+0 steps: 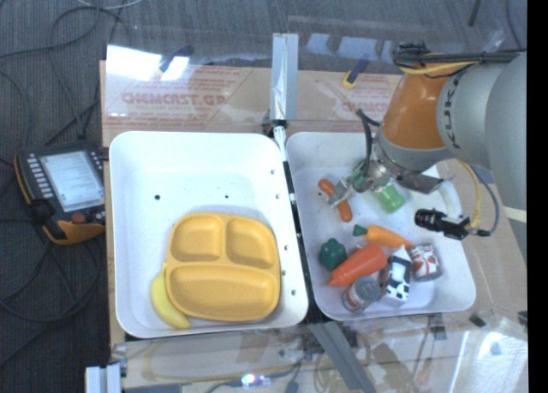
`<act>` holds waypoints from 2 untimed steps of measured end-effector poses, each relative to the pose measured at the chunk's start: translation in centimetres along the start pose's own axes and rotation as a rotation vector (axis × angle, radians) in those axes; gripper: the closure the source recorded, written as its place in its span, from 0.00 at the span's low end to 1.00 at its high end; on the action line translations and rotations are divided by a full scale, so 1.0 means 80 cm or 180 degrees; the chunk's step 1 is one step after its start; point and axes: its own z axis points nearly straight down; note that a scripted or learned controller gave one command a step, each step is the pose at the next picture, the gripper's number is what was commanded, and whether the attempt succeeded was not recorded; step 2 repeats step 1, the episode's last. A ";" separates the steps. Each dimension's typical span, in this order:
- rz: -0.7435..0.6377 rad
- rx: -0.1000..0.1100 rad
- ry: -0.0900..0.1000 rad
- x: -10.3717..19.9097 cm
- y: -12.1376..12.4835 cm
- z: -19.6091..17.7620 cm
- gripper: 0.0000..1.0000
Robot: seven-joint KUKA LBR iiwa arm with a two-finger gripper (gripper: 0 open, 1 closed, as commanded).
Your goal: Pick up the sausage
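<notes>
- The sausage (pixel 336 199) lies in the upper left part of the right bin (pixel 462 297): a short orange-red link, rounded at the ends, slanting from upper left down to lower right.
- The hand (pixel 358 182) sits just beside it, at its upper right, and looks to be touching or nearly touching it. Whether it is released or clenched I cannot tell; nothing is clearly gripped.
- By its look the sausage is a light plastic toy, stiff and smooth, so probably a bit slippery. I would take it across the middle, at right angles to its length, where the round body is thickest.
- A small green block (pixel 390 199) lies near the hand's lower right.
- Lower in the same bin lie a tapered orange carrot (pixel 358 265), a dark green pepper-like lump (pixel 332 253), a small can (pixel 361 294), and black-and-white and red-and-white packets I cannot identify.
- The left bin (pixel 137 169) holds a matte yellow divided tray (pixel 224 264) with a banana (pixel 165 301) tucked at its lower left edge.
</notes>
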 end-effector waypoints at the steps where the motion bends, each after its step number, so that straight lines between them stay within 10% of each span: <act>1: -0.0201 0.0020 0.0015 -0.024 0.039 -0.008 1.00; 2: -0.0201 0.0020 0.0015 -0.024 0.039 -0.008 1.00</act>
